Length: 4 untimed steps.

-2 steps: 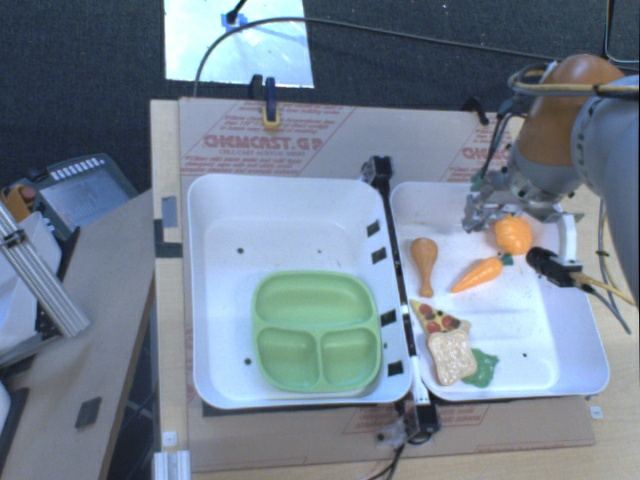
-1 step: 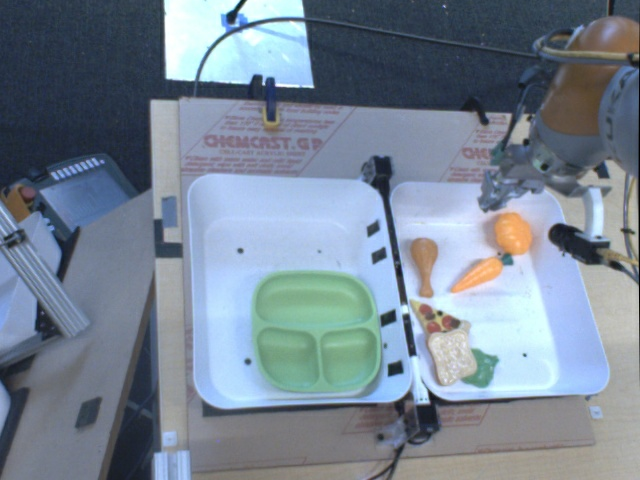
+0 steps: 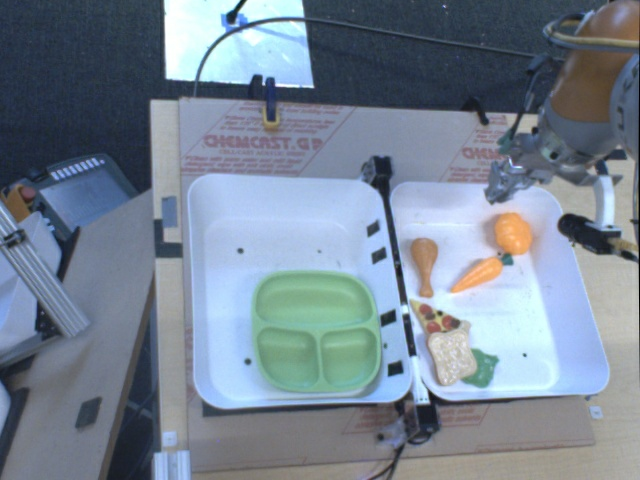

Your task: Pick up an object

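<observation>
The grey arm with its orange band reaches in from the right, and its claw (image 3: 503,183) hangs over the far edge of the right-hand shallow white bin (image 3: 575,298), with nothing visibly between its tips; how far apart those tips stand is too small and dark to tell. Just below it in that bin lies a round orange toy fruit (image 3: 512,233), the nearest candidate for a pick. Near the fruit is a slim orange plastic carrot with a green stub (image 3: 478,274), then a tan toy drumstick (image 3: 425,264) close to the divider, and lower down a toy pizza slice (image 3: 437,318) touching a piece of toy toast on a green leaf (image 3: 455,356). The left white bin (image 3: 215,228) holds a pale green three-compartment plastic tray (image 3: 317,330). Doing this step well probably means centring over the round fruit, since it stands apart from its neighbours, and descending straight so the tips pass either side of its widest part. Being round and smooth, it may roll or squirt out if caught off-centre, so closing low on the fruit seems wise.
</observation>
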Tool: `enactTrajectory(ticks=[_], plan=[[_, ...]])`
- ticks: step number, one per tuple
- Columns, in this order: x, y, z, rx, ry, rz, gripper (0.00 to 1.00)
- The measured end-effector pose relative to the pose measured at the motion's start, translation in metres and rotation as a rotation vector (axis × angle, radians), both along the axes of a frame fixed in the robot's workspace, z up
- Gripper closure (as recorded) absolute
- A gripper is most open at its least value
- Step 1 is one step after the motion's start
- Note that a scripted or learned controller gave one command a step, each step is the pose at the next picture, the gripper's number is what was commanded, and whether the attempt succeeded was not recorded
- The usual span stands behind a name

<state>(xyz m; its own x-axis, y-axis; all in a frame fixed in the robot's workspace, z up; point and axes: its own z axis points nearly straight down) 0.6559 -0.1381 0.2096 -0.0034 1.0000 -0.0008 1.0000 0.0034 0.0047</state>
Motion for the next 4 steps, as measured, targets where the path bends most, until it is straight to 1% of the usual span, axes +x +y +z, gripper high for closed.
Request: enactTrajectory(ticks=[1,2,3,4], plan=[[-0.021,0.038,0.001,0.002,0.005,0.003,1.0],[-0.038,0.095,0.009,0.002,0.005,0.005,1.0],[-0.061,0.141,0.001,0.003,0.007,0.006,1.0],[-0.075,0.186,0.008,0.003,0.005,0.006,1.0]])
